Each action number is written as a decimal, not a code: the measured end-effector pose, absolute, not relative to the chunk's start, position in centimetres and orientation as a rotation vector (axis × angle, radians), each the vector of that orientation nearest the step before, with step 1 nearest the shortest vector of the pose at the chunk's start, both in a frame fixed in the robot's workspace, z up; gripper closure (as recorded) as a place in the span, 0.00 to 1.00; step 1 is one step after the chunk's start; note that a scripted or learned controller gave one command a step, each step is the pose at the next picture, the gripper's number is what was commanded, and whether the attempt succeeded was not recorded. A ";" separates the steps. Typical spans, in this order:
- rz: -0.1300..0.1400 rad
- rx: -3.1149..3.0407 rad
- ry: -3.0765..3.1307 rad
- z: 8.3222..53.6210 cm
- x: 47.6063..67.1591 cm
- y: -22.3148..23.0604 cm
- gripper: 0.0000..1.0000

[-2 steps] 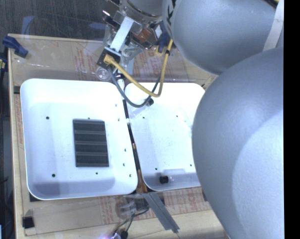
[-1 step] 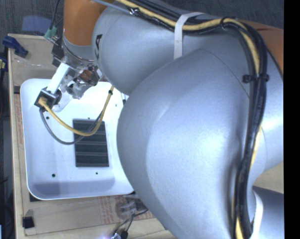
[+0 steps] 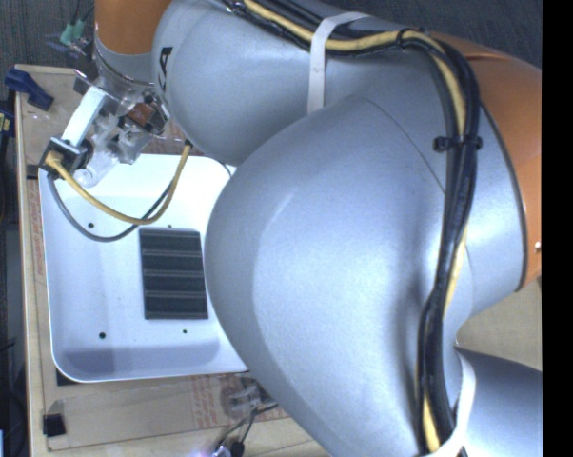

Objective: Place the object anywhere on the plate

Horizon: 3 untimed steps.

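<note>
- The arm (image 3: 363, 255) dominates our view: a bulky grey housing fills the centre and right, reaching in from the right and running up and left across the top.
- An orange section (image 3: 125, 12) sits at the upper left just above the wrist; a second orange patch shows along the right side.
- Black and yellow cables (image 3: 453, 160) run down the grey housing, held by a white strap (image 3: 317, 60) near the top.
- We see one white bin (image 3: 87, 284) at the left, shallow, with its right part hidden behind the arm.
- A dark ribbed rectangular object (image 3: 175, 274) lies flat on the bin floor, roughly in the middle of the visible part, well apart from the end effector.
- A yellow cable and a grey one (image 3: 125, 219) loop across the bin's upper area.
- The wooden surface (image 3: 29, 255) shows as a strip along the bin's left and lower edges.
- The end effector (image 3: 96, 146) sits over the bin's upper left corner; its tip is cluttered with hardware, and we cannot tell how it stands or whether it grips anything.
- We cannot make out a plate.
</note>
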<state>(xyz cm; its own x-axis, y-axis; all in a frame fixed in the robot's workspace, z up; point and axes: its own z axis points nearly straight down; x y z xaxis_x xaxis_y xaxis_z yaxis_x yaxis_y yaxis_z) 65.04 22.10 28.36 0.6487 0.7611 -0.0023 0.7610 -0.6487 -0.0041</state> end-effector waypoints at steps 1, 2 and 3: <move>0.001 -2.558 -1.818 40.1 58.5 22.0 1.00; 0.004 -3.013 -0.889 37.8 55.6 21.7 1.00; 0.012 -2.972 -1.013 29.5 52.9 17.9 1.00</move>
<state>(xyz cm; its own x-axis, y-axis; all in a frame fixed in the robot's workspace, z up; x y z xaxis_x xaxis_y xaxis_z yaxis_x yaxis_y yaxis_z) 52.94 17.94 29.54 0.7919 0.6106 -0.0066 0.6106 -0.7919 -0.0046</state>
